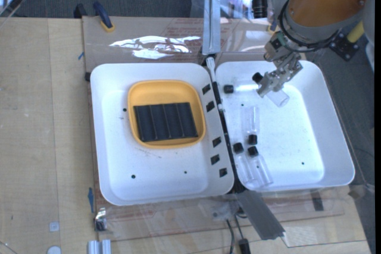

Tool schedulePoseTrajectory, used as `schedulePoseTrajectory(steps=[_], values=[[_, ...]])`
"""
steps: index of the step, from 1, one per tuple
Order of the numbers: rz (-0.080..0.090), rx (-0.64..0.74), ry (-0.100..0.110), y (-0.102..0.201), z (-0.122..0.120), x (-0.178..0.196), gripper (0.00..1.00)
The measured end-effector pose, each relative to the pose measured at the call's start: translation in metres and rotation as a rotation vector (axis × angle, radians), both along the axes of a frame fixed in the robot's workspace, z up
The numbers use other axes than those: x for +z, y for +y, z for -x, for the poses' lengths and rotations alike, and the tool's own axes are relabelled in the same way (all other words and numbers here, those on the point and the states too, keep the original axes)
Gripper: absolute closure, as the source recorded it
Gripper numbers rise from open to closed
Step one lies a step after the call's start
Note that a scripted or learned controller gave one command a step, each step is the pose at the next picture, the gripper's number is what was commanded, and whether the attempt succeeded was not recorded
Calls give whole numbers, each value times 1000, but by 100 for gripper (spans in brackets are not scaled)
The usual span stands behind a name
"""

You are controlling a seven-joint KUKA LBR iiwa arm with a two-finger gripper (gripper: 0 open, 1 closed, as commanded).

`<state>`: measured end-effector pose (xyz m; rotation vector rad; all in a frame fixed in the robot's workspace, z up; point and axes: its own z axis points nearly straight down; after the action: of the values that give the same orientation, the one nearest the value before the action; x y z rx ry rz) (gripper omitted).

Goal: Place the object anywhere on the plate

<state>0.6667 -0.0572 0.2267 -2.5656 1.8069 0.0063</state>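
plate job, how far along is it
Done: a black ridged block already lies on the yellow plate in the left bin. In hand: nothing visibly; the gripper hangs over the right bin. Left: small clear, black-capped pieces lie there.

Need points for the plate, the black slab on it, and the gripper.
plate [138, 94]: camera view, bare yellow rim at its upper left.
black slab [165, 121]: camera view, middle of its ribbed top.
gripper [266, 88]: camera view, between the fingertips, over the right bin.
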Motion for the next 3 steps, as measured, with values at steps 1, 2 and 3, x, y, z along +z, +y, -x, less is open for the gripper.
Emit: schedulePoseTrajectory(steps=[1, 2, 3], values=[[-1, 206, -5, 8, -1, 8, 100], [-1, 423, -6, 28, 0, 23, 100], [-1, 666, -5, 24, 0, 44, 100]])
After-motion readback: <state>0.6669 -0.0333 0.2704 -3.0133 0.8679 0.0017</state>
